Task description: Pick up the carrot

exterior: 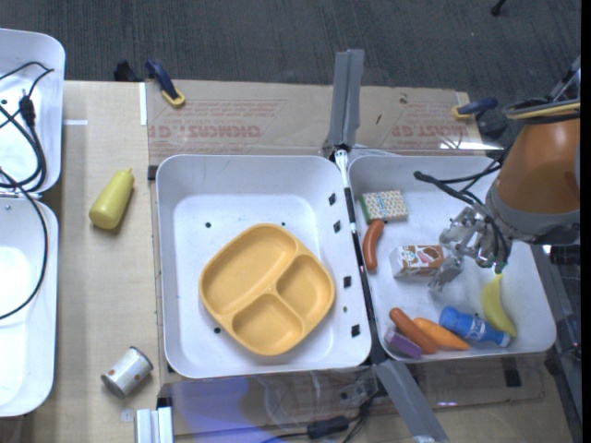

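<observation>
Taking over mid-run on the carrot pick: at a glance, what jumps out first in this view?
The big yellow three-compartment plastic tray lies alone in the left white bin. The right white bin is crowded: the orange carrot lies near its front edge beside a blue bottle, with a yellow banana, a small carton and a reddish sausage around it. The grey arm's gripper hangs by the carton, behind the carrot.

The worktop is seen from one fixed camera set above, angled down over both bins, probably from the near edge; the arm is seen entering from the right.
</observation>
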Action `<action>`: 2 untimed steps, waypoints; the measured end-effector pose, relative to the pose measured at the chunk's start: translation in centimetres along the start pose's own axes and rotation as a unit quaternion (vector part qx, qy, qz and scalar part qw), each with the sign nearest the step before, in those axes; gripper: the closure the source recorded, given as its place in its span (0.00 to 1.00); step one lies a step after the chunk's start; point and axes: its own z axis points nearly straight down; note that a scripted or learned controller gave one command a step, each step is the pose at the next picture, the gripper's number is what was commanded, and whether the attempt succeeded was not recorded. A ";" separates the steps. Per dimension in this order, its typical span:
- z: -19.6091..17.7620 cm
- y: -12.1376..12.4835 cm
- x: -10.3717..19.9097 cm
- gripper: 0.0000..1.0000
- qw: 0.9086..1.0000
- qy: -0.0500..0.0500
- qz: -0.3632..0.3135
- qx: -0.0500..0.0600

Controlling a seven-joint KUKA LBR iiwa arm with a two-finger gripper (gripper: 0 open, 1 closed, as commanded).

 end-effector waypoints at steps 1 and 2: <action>-0.4 3.3 8.2 0.00 1.000 -0.009 -0.007 -0.002; 0.1 3.0 -2.3 0.00 0.994 0.000 0.106 0.001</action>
